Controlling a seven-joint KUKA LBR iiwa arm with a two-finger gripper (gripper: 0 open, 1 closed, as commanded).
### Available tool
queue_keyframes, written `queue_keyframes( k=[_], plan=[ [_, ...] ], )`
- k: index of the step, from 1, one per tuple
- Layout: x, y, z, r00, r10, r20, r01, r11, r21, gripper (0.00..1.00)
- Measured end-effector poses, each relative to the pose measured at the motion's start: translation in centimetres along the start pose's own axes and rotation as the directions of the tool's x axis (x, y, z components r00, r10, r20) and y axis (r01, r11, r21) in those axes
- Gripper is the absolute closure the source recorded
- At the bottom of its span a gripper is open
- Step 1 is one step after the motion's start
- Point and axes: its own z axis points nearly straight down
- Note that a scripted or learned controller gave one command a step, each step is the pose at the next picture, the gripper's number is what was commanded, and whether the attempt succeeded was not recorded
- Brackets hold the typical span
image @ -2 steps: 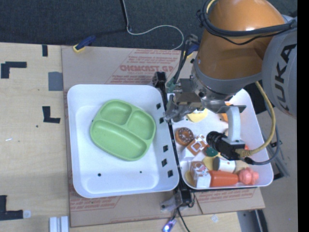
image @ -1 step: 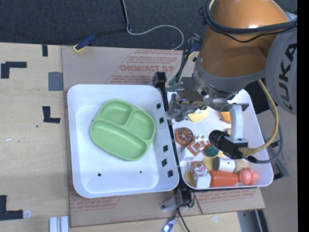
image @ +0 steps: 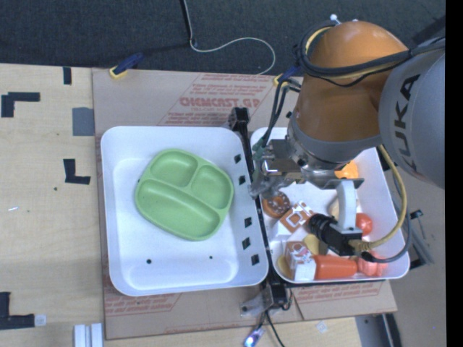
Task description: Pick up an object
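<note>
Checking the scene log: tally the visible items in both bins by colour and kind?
Green divided plate: 1
Round brown item: 1
Orange bottle: 1
Orange-and-white packets: 2
Small orange pieces: 2
Total visible: 7; arm hides part of right bin.

The grey arm (image: 427, 114) wears a broad, rounded orange band (image: 347, 85), black cables (image: 362, 71) looped across it, and dark KUKA lettering (image: 411, 132).

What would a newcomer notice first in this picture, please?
The green divided plate lying in the left bin. Next, the arm's orange band looming over the right bin, where small packets and an orange bottle crowd its near end.
</note>
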Motion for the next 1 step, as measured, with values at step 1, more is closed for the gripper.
queue_keyframes(
  k=[1],
  plan=[
    [1.48, 0.03, -3.82, 1.000, -0.004, -0.002, 0.004, 1.000, -0.006, 1.00]
  ],
)
